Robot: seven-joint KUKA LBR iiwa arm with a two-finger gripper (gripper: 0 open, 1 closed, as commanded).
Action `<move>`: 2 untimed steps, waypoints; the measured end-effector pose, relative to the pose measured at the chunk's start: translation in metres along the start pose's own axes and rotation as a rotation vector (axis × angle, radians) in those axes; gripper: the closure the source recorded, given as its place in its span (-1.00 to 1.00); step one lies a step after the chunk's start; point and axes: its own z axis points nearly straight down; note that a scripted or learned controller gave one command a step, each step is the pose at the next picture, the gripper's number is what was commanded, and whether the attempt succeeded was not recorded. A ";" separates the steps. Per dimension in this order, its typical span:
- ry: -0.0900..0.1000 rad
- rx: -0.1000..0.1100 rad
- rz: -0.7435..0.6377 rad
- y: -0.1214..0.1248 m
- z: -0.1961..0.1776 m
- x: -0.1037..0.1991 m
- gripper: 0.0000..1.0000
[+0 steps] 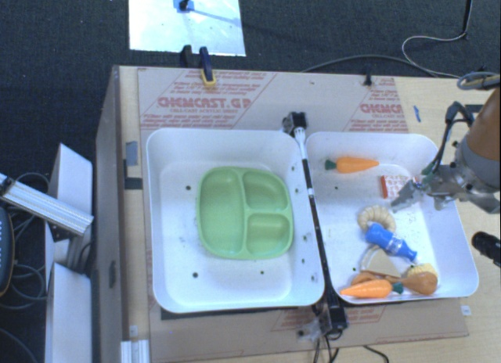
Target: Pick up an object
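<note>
Tool: the tool (412,195) hangs over the right bin (450,232); its fingers look spread a little, with nothing between them.
Nearest thing: a small red-and-white packet (389,185) just beside the tool tip, likely light and flat, awkward to pinch.
Better target: the blue bottle (390,242), below the tool, looks rigid, smooth plastic; take it across the body.
Farther out: an orange carrot (356,164), probably a light toy.
Writing: the surface (235,95) sheet reads "CHEMCAST GP".
</note>
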 end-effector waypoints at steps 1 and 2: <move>0.000 0.001 0.000 -0.005 0.065 0.033 -1.00; 0.000 0.000 0.002 -0.017 0.112 0.048 -1.00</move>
